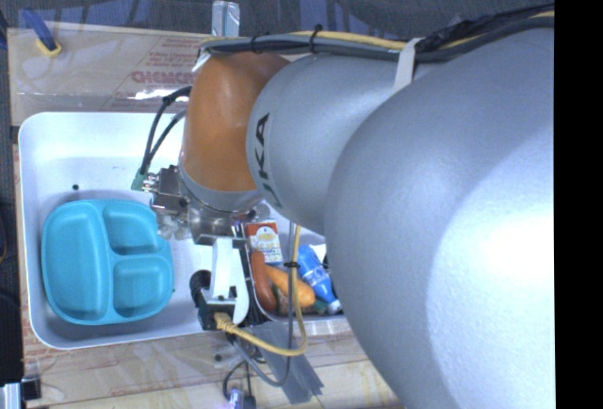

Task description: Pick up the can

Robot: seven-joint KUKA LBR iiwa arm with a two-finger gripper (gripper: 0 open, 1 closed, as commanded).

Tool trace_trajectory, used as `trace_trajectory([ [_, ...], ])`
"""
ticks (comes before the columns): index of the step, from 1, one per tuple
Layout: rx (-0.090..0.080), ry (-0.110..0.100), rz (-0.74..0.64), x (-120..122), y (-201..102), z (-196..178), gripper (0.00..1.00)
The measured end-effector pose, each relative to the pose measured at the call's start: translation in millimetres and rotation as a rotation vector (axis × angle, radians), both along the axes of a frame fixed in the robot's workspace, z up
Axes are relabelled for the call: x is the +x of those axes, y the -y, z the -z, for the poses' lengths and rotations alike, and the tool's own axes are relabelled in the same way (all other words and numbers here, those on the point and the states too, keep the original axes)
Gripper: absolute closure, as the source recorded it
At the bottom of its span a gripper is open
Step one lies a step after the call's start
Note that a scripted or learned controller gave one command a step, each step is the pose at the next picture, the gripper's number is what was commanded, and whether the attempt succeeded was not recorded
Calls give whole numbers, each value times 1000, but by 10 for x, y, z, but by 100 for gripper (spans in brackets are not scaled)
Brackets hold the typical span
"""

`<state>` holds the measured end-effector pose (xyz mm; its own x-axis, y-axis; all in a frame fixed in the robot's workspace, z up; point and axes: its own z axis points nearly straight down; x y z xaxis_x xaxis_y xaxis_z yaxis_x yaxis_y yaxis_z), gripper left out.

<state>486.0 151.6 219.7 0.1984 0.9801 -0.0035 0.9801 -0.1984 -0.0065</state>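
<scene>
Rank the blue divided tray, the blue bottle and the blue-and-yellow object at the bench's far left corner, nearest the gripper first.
1. Blue divided tray, in the left bin, its rim right beside the gripper.
2. Blue bottle, farther off toward the view's right.
3. Blue-and-yellow object, outside the bins at the far left corner, clearly farthest.

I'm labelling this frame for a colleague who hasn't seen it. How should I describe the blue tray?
Find the white bin on the camera view's left; in its near-left part lies the blue tray, rounded, with three compartments. Unlike the small orange item and blue item to its right, it is large and plain turquoise.
</scene>
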Motion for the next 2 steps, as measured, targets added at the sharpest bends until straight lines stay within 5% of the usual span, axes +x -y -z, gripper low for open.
trace_trajectory([
  [1, -1, -4, -6, -2, -6, -90, 100],
  [2, 0, 6, 308, -32, 399, -633, 100],
])
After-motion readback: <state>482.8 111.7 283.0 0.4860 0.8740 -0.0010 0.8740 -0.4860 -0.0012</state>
